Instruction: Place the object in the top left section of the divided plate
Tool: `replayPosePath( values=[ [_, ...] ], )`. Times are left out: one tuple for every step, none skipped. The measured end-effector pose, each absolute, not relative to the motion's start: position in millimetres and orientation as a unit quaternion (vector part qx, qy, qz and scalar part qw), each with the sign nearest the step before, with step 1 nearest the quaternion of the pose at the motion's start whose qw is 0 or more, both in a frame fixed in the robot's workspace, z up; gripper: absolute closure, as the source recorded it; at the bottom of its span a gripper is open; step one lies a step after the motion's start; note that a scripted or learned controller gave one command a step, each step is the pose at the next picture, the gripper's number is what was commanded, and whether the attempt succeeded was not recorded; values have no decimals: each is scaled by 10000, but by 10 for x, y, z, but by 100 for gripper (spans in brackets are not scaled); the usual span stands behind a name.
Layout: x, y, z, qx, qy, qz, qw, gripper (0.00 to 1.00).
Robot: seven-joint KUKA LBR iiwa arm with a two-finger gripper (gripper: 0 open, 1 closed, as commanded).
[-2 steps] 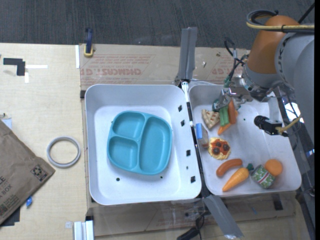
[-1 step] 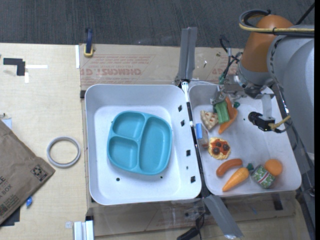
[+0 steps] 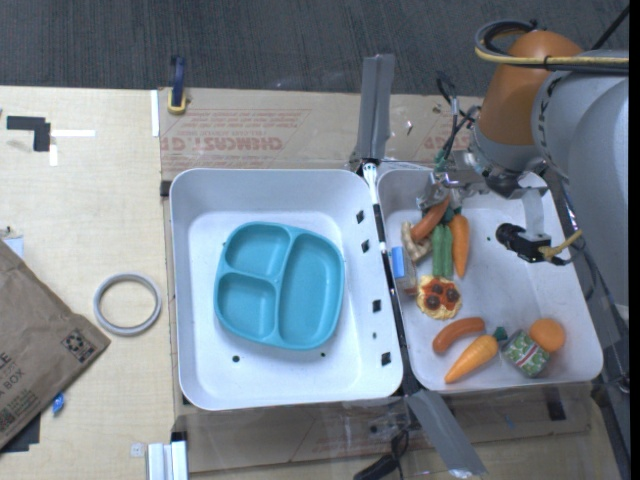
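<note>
Nearest the camera, the right bin (image 3: 575, 298) has a carrot (image 3: 470, 359), a sausage (image 3: 458, 333) and a little pizza (image 3: 439, 297) lying loose. The left bin (image 3: 190, 268) holds the blue divided plate (image 3: 280, 285), long axis running up-down in view, its big section on the right. Further back, the gripper (image 3: 441, 196) sits over a cluster of an orange sausage-like piece (image 3: 430, 221), a green veg (image 3: 442, 249) and another carrot (image 3: 460, 244), mostly lying near-to-far. Can't tell how the gripper's set, honestly.

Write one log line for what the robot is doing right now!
stage: reaching | gripper: over right bin, above toy food pile | divided plate: in left bin, no food on it
</note>
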State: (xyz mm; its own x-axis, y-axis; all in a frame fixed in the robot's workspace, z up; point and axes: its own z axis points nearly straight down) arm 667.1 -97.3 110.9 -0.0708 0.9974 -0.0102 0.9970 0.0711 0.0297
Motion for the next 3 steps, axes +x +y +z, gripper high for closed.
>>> replayPosePath(
  values=[
    [6675, -978, 1204, 6811, 7320, 73, 149, 100],
    [6678, -984, 1297, 6808, 7322, 71, 157, 100],
    [6682, -992, 1392, 6807, 7324, 72, 166, 100]
  ],
)
